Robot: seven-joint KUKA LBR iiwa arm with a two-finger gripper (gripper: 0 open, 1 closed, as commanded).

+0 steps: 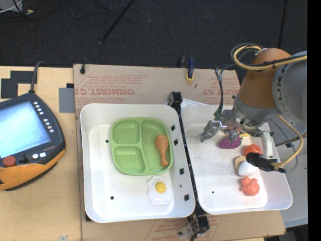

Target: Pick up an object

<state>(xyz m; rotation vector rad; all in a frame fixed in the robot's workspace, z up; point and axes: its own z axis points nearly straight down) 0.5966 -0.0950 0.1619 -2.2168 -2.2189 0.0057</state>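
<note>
Gripper (220, 130) is hovering low in the right bin (210, 185), fingers spread wide and holding nothing. Purple grape bunch (229, 141) is lying just beside the fingertips, likely the pick target. Red, white and orange toys are sitting beyond the grapes, away from the gripper.

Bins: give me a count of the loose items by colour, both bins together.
Green: 1, divided plate
Brown: 1, drumstick
White and yellow: 1, fried egg
Purple: 1, grape bunch
Red or orange: 2
White: 1
Total: 7
</note>
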